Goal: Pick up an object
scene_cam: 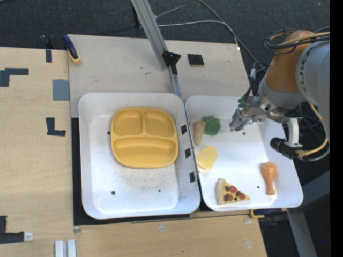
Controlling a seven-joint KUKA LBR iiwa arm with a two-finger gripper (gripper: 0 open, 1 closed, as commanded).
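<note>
My gripper [239, 123] hangs just right of the green toy [211, 125], nothing between its tips, though I cannot tell their spread; I should centre over that toy before descending, avoiding the cone [198, 131] beside it

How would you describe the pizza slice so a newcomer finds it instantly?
Look in the right bin, the one without the yellow divided plate. Along its near edge lies the pizza slice, a flat tan wedge. It alone has red and dark toppings, unlike the plain yellow disc above it and the orange drumstick to its right.
</note>
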